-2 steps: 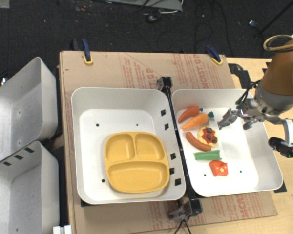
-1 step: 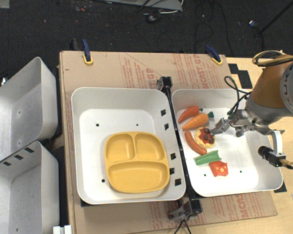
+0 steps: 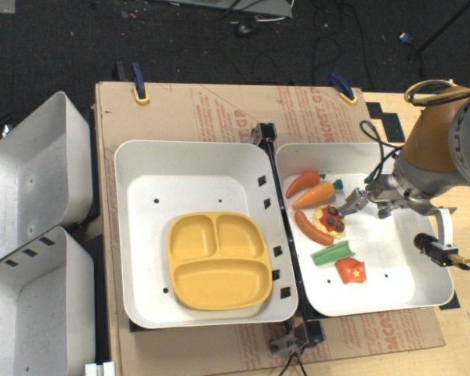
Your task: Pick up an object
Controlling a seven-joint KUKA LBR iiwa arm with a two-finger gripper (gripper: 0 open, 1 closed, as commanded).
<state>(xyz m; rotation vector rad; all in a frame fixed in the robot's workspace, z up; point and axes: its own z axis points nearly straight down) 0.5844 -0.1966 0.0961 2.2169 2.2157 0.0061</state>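
In the right bin [image 3: 392, 296], fingers [image 3: 349, 204] touch the pizza toy [image 3: 330, 219]

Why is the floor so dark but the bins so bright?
In the camera view, light from above hits the white bins hard, so they glare a little; the floor behind stays black. The yellow divided plate looks sharp. The toy food by the gripper is small and slightly fuzzy.

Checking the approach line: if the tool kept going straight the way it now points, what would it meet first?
Probably the small pizza slice toy: the tool points left and down at it, its tip nearly there. Height above the bin is unclear.
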